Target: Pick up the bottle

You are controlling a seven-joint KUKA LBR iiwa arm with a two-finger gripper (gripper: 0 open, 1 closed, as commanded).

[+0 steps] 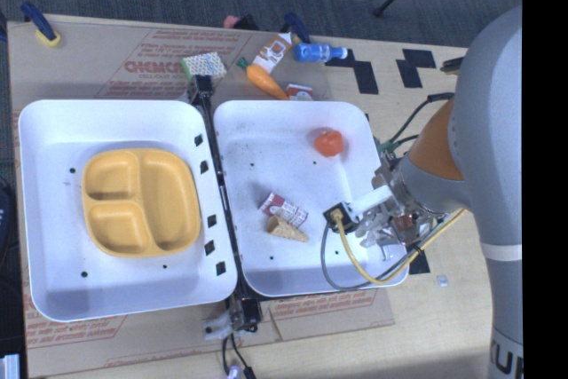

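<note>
The right bin [266, 115] serves as the landmark here. The bottle [272, 54], white with an orange label, lies on the bench [426, 315] just beyond the bin's far rim, tilted, outside the bin altogether. Beside it on that same strip of bench lie a carrot [265, 82], nearly touching the rim, and a blue bottle [317, 53] a little farther right. Inside the bin a red tomato [328, 142] sits near the far right corner, while a small red-and-white packet [284, 209] and a tan cone [287, 231] rest together near the middle, touching or nearly so. The gripper [383, 226] hangs over the bin's near right corner, well apart from the bottle, amid a tangle of yellow and black cables; whether it is released or clenched I cannot tell, and nothing is visibly grasped. The grey arm [493, 155] comes in from the right. To the left, touching the landmark, the left bin [53, 280] holds a yellow divided plate [140, 201].
</note>
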